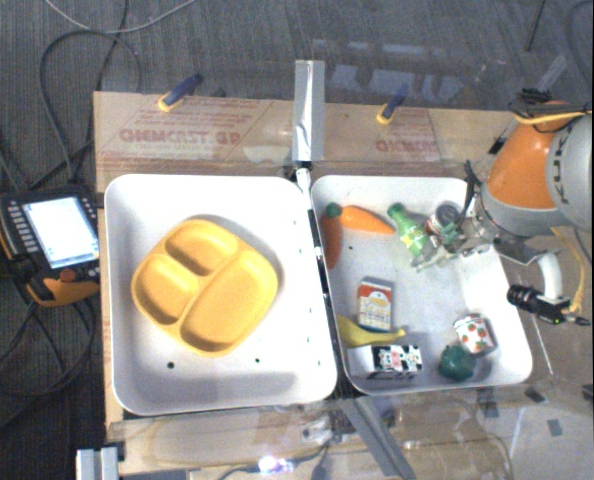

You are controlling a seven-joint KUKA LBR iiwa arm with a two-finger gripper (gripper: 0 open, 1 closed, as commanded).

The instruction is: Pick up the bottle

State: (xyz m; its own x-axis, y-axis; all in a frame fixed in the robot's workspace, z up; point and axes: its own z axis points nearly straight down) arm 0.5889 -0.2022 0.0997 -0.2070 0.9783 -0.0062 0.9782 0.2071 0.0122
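- The left bin (117,298) was smooth white plastic with rounded corners, and a glossy yellow tray (205,285) with three soft-edged compartments lay in its middle, with bare floor all round it.
- The right bin (507,313) was the same shallow white shell, touching the left one along the centre seam, and far more crowded.
- The arm (537,173) came in from the right, its orange band rounded and shiny, hanging over the bin's upper right corner.
- The gripper (445,236) sat low at that corner, a tangle of metal, just beside the bottle; whether it had hold of anything, I could not tell.
- The bottle (408,226), green and small, lay tilted near the bin's back wall, between the carrot and the gripper.
- The carrot (365,220) was orange and tapered, just left of the bottle.
- A small printed carton (375,305) stood mid-bin, with open floor to its right.
- Along the front edge lay a yellow banana (362,332), a dark patterned box (397,359), a green lump (457,364) and a white-and-red piece (474,334).
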